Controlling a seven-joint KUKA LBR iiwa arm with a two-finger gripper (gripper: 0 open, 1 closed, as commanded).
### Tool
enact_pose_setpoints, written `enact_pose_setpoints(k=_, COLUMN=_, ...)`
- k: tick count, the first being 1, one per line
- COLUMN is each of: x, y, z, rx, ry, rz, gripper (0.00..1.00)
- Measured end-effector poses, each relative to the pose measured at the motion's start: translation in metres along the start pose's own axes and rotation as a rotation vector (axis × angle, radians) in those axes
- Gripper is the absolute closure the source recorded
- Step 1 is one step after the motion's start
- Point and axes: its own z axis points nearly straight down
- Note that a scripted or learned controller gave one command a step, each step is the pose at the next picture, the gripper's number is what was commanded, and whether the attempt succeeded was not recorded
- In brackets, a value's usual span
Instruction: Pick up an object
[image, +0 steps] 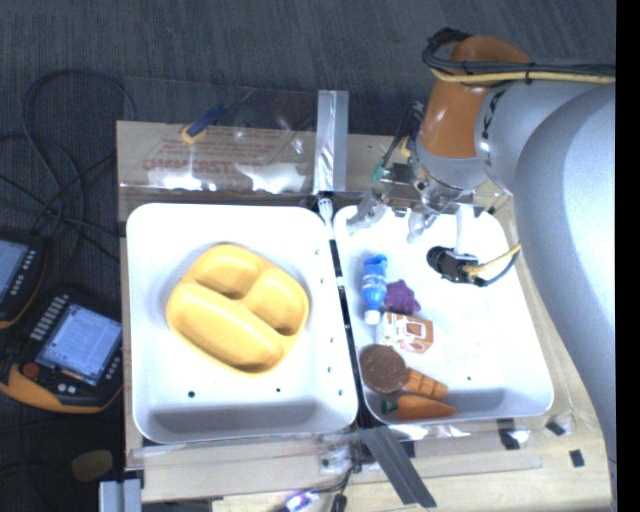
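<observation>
Camera view: I see my claw (388, 212) hanging over the far edge of the right bin (520, 330), fingers spread, gripping nothing. The nearest pick, I judge, is the blue bottle (373, 284), lying just toward me from the claw, its long axis running near to far, white cap at the near end. Beside it sit a purple lump (401, 297) and a small carton (408, 333); nearer still, a brown disc (383, 369) and a carrot (420, 406). The left bin (150, 300) holds one big yellow bread-like mass (236, 307). Both bins rest on the worktop (135, 145).
</observation>
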Motion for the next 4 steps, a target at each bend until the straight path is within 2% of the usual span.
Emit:
enact_pose_setpoints(k=1, x=0.003, y=0.012, z=-0.001, rx=-0.001, ry=-0.002, rz=-0.276, gripper=0.00)
enact_pose_setpoints(k=2, x=-0.064, y=-0.021, z=0.094, rx=-0.011, ry=-0.001, rz=-0.327, gripper=0.00)
enact_pose_setpoints(k=3, x=-0.018, y=-0.009, z=-0.001, rx=-0.003, ry=0.001, rz=-0.345, gripper=0.00)
enact_pose_setpoints(k=4, x=-0.074, y=-0.058, z=0.094, rx=-0.012, ry=-0.001, rz=-0.351, gripper=0.00)
